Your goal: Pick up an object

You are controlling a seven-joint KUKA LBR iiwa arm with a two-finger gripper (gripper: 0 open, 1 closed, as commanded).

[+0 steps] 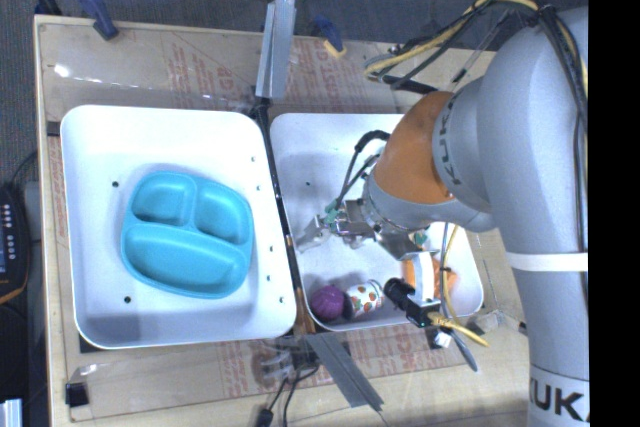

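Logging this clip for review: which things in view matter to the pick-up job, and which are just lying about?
Part of the job:
gripper, low in the right bin
purple ball, at that bin's near edge
small patterned object, beside the ball
orange object, partly behind the arm

Lying about:
left bin
blue divided tray, inside it

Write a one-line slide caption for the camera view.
KUKA arm reaches into the right bin above a purple ball; blue divided tray sits in the left bin.
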